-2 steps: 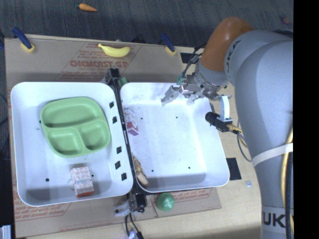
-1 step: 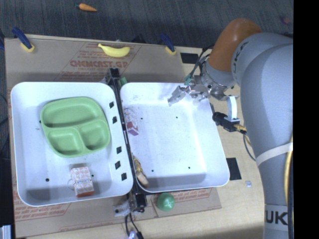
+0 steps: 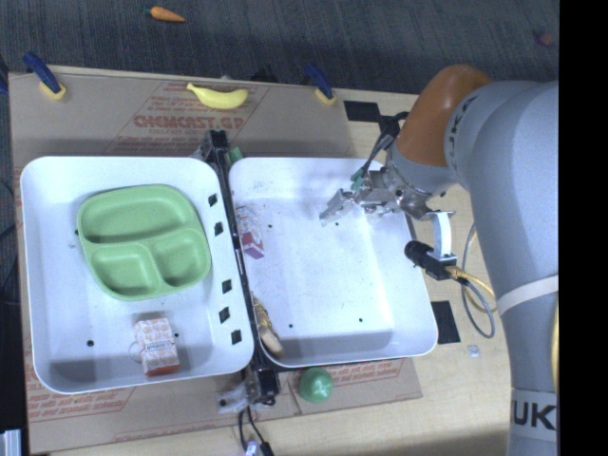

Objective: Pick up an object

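Camera view: two white bins are seated side by side on a cardboard sheet, which is held to the tabletop (image 3: 446,402) by blue clamps (image 3: 45,76) so nothing shifts under contact.

Left bin (image 3: 38,255): a green sectioned tray (image 3: 142,240) is laid flat in the upper half; a small wrapped packet (image 3: 155,344) is lying near the front wall. Both are well apart from the arm.

Right bin (image 3: 399,283): a small pink-and-white item (image 3: 251,236) is pressed against the left wall, and a tan item (image 3: 266,335) is tucked in the front-left corner. Wall-hugging positions are judged awkward for a two-finger approach.

Gripper (image 3: 331,215) is positioned over the right bin's upper middle, pointed left; nothing is seen between the jaws, and whether they are spread or closed cannot be told at this resolution. Nearest candidate is judged to be the pink-and-white item, still apart from the jaws.

Outside the bins: a yellow banana (image 3: 218,94) on the cardboard behind, a green ball (image 3: 315,385) at the front edge, an orange carrot-like item (image 3: 167,13) on the floor. These are likely out of the working area.
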